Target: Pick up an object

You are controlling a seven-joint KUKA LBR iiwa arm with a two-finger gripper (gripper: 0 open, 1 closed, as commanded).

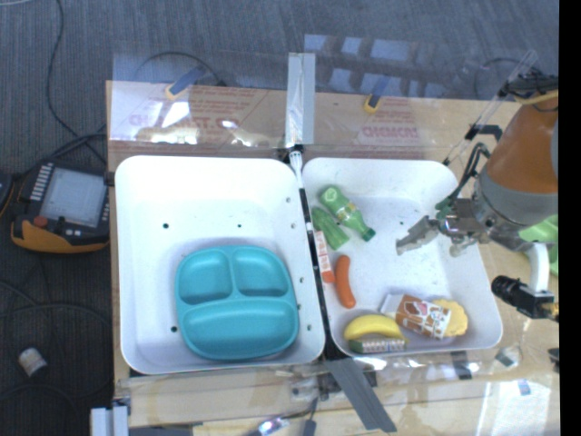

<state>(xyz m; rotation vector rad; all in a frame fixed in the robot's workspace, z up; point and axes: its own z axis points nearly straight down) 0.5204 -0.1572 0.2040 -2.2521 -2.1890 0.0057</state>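
The 2-finger metal gripper [425,234] hangs splayed and holding nothing over the right white plastic bin [399,175]. The orange carrot-shaped toy [344,281] lies alone near the divider; a descent here meets bare floor.

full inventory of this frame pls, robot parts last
bins: 2, white, side by side on the bench
tray: 1, teal, three compartments, front of left bin
bottle: 1, green, back left of right bin
sausage: 1, orange-red, right bin, in front of the bottle
banana: 1, yellow, front of right bin
packet: 1, orange and brown, front of right bin, just right of the banana
pendant: 1, grey screen, orange casing, on the floor left of the bench
arm: 1, grey with orange band, reaching in from the right
pincer: 1, dark, over the right bin's middle, nothing between its fingers
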